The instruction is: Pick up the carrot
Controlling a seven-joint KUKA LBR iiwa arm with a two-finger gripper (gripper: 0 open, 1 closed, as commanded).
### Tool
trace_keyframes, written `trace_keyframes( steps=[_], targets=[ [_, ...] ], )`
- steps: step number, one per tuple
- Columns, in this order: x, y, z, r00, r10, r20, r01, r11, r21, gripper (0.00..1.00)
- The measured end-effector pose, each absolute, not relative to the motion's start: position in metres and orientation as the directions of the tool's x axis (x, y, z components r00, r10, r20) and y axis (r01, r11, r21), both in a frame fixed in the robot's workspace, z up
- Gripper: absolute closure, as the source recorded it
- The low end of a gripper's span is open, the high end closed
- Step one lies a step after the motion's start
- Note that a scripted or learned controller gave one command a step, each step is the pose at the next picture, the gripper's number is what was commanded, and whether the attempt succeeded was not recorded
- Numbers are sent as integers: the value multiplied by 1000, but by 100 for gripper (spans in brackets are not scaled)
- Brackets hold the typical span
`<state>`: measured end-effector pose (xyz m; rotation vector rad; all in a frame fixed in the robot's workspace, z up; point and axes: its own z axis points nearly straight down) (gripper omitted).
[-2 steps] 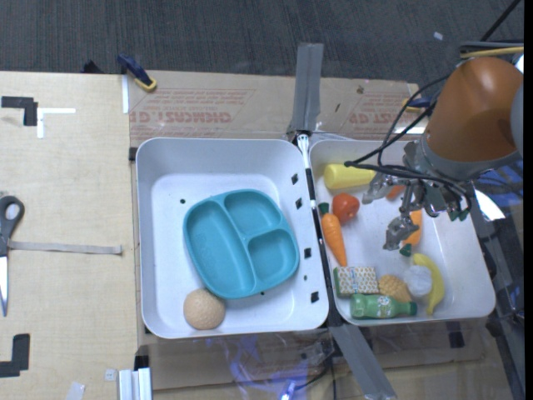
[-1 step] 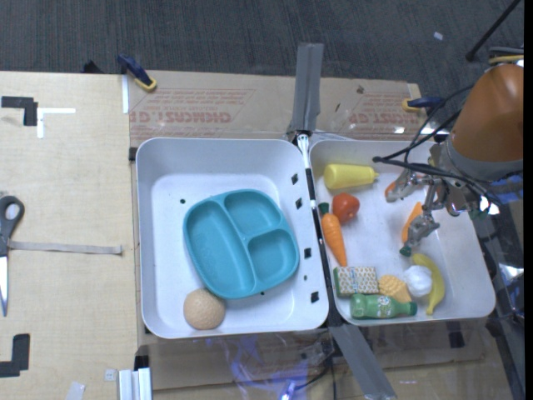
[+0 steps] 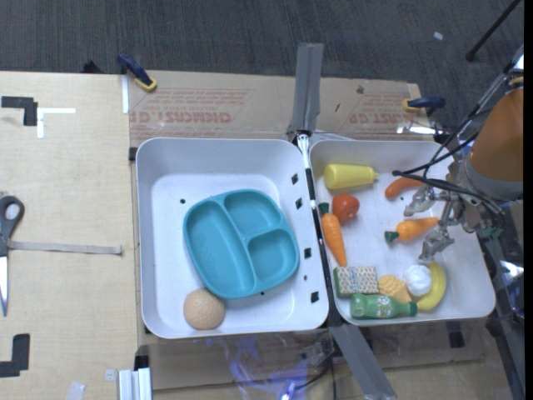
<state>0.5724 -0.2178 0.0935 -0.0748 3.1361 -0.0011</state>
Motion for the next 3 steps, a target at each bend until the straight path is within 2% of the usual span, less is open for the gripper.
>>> trace_keyframes(
  steps=[1,2,3],
  targets=[
    [560,-222,93,-997,83,-4,83,997,0,0],
    [576,-222,93,-922,388,-6,388,922,0,0],
    [615,-222,93,-800,600,-6,600,800,1,0]
  ],
)
